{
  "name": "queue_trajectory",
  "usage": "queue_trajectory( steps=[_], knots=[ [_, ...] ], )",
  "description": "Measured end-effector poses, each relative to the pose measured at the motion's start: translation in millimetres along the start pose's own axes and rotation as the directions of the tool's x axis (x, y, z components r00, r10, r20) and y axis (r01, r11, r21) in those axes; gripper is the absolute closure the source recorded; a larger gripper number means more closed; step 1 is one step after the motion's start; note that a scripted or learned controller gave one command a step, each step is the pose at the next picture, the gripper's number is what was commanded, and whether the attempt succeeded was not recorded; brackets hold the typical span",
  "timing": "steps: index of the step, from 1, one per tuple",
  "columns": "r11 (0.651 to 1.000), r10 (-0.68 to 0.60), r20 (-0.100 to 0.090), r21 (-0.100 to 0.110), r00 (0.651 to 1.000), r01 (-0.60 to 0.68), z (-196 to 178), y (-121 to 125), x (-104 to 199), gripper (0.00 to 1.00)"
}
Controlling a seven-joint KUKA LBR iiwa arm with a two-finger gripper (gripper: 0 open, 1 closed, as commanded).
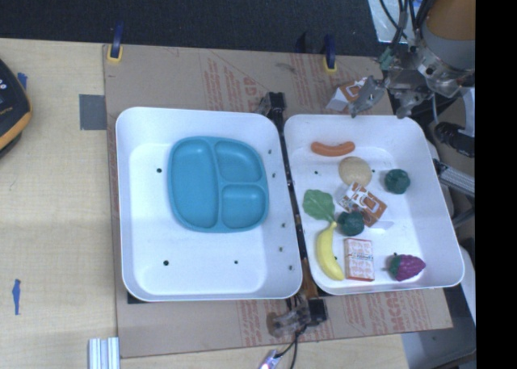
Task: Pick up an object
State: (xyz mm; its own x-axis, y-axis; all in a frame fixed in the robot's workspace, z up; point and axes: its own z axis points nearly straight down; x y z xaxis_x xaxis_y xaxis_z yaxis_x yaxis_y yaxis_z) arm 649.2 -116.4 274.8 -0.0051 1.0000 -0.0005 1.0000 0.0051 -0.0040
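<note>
Here, claw (361, 98) above the right bin's (432, 167) far rim, pinching a small orange-and-white packet (346, 94), sausage (332, 148), potato (355, 170), banana (325, 251) lying in that bin.

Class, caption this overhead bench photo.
Gripper carries a small packet above right bin of toy food; blue tray left.

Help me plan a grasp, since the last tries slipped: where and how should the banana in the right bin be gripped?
Grip the banana at its middle, coming straight down from above. It lies flat and curved, running near to far, so close across its narrow width. The red packet lies close on its right and the bin wall on its left, so little room is left either side.
</note>
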Motion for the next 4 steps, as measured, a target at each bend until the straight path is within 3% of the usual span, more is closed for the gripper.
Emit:
queue_trajectory(
  steps=[1,2,3,4],
  knots=[
    [1.000,0.001,0.002,0.002,1.000,-0.001,84,0,-61,0.00],
    [1.000,-0.001,-0.002,-0.002,1.000,0.001,183,-58,-52,0.00],
    [1.000,-0.005,0.001,-0.001,1.000,0.005,172,-58,-54,1.00],
    [1.000,-0.006,0.000,-0.001,1.000,0.006,172,-57,-53,0.00]
  ],
)
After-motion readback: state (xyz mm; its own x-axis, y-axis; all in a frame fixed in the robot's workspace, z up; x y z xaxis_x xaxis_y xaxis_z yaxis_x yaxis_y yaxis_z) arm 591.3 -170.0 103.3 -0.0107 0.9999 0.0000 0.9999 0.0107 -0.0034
